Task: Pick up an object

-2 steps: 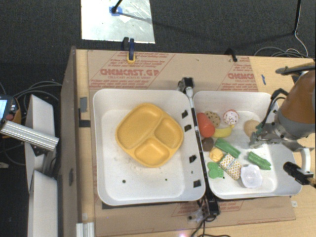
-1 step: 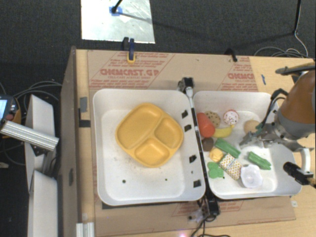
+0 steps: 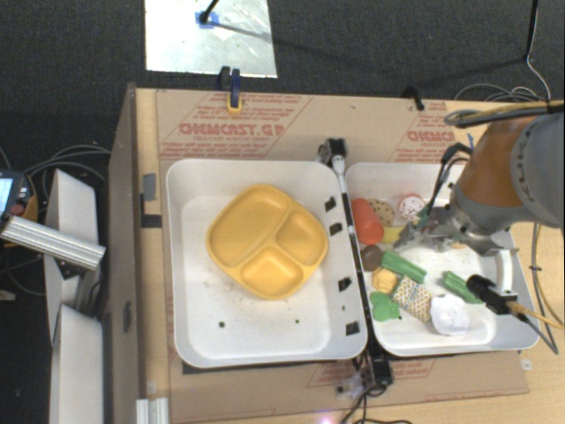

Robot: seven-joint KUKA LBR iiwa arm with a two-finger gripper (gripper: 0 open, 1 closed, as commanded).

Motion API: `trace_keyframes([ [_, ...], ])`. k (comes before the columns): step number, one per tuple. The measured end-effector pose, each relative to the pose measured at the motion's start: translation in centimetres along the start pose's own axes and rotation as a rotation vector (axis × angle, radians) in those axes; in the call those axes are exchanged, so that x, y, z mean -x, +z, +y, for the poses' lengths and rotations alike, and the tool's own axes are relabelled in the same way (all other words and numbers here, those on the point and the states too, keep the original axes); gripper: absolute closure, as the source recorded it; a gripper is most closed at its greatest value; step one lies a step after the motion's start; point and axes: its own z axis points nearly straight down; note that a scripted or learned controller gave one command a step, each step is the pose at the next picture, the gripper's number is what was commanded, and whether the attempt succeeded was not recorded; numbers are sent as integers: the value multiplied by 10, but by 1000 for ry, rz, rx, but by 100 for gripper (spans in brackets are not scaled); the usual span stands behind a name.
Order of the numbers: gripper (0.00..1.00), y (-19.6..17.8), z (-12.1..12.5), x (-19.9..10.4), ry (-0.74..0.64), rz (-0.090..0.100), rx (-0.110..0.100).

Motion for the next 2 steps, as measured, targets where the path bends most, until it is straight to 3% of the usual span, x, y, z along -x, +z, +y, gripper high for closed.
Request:
trace_keyframes([
  [1,0,-3,88,71,5,-7,10],
  [2,0,-2,95,64,5,-3,2],
])
